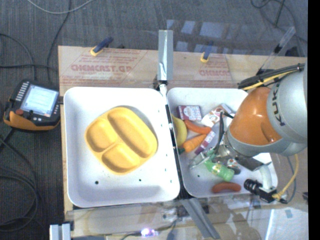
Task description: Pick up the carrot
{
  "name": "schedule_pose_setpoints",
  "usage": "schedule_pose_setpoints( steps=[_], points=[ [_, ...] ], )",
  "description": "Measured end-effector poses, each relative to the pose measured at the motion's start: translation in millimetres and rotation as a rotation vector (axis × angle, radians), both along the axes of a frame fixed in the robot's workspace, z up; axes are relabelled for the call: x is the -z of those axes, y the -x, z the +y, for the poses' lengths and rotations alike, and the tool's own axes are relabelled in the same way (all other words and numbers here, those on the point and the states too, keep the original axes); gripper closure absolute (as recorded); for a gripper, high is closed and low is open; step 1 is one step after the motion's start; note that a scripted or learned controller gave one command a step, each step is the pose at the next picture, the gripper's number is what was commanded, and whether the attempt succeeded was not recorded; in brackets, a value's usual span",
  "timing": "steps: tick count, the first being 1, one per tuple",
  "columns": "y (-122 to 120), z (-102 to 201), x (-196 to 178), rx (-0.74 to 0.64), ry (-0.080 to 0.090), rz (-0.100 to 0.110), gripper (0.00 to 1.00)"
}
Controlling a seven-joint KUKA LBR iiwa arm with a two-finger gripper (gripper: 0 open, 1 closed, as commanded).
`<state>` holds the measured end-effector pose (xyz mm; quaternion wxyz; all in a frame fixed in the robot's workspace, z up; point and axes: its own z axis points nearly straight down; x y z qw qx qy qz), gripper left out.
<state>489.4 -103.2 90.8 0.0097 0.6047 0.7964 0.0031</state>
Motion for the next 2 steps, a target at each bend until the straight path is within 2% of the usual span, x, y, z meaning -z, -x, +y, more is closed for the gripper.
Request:
schedule_pose_setpoints(
  steps=[1,2],
  points=[
    [-1.3,2.1,-10.2,-0.002,-0.005,-0.001,1.0],
    [-1.3,71.7,-92.3,0.403,-0.009,0.02,1.0]
  ],
)
